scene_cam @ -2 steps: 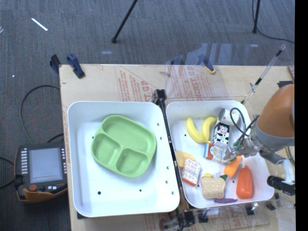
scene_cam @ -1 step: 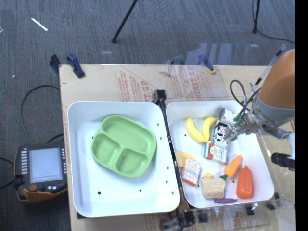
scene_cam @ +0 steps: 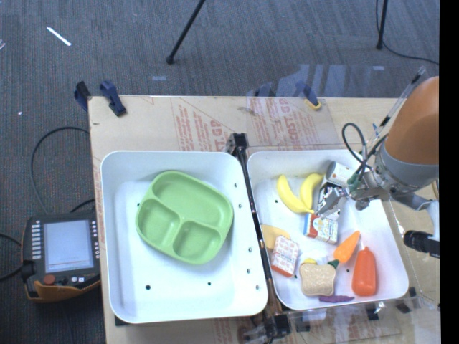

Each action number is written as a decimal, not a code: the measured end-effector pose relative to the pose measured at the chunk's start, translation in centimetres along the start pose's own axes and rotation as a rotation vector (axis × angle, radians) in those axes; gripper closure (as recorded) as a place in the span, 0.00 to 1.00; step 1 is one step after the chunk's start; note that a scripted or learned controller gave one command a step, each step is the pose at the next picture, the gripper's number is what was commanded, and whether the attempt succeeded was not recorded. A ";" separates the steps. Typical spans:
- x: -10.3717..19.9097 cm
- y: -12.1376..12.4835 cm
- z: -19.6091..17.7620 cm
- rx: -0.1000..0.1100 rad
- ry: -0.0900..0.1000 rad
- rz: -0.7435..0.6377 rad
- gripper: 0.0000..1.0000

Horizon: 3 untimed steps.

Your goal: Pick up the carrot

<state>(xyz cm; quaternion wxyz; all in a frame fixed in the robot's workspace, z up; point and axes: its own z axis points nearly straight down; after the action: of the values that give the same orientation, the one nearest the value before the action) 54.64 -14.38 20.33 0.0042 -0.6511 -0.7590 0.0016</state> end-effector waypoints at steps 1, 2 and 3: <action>-1.6 -5.8 11.7 -0.008 -0.002 -0.070 0.00; -1.6 -5.9 11.3 0.000 0.004 -0.060 1.00; 2.4 -6.0 5.6 -0.003 0.000 0.000 1.00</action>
<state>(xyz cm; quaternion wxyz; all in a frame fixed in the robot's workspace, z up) 48.28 -12.90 14.78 0.0032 -0.6511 -0.7590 0.0005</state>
